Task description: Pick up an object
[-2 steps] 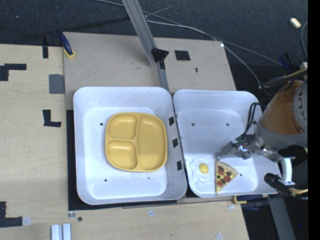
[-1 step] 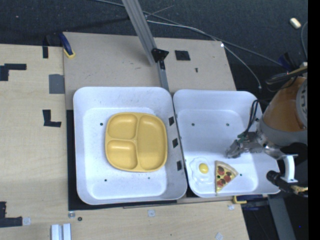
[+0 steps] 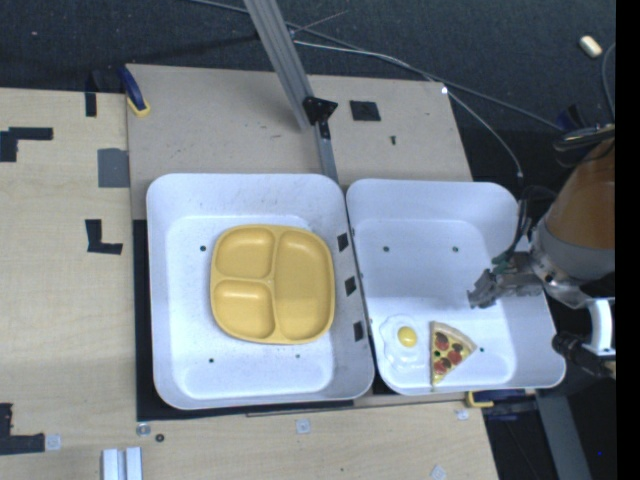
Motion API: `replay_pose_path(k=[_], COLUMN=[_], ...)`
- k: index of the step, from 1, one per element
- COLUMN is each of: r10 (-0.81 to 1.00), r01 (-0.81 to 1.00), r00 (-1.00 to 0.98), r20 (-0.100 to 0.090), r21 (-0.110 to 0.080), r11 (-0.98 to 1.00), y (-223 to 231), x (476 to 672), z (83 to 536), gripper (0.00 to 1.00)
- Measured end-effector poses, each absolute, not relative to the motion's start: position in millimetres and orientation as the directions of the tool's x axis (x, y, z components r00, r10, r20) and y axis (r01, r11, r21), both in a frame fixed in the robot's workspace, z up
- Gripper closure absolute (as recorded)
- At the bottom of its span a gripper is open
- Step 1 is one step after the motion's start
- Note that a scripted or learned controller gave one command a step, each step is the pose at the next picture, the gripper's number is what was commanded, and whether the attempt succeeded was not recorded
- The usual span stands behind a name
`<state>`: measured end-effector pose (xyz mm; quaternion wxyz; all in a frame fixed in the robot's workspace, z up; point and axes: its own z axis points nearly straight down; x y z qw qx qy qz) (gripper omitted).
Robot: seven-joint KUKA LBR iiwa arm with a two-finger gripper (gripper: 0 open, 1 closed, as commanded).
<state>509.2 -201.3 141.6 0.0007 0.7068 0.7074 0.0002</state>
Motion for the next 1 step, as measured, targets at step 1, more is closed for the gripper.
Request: replay_pose_path(k=[1], r10=[1.000], r01=[1.000], r00=[-0.002], r20=[-0.002], r21=[0.005], r11=[0.002], y=[-202.1], x=[513.2], z=[204.6], gripper=[1.00])
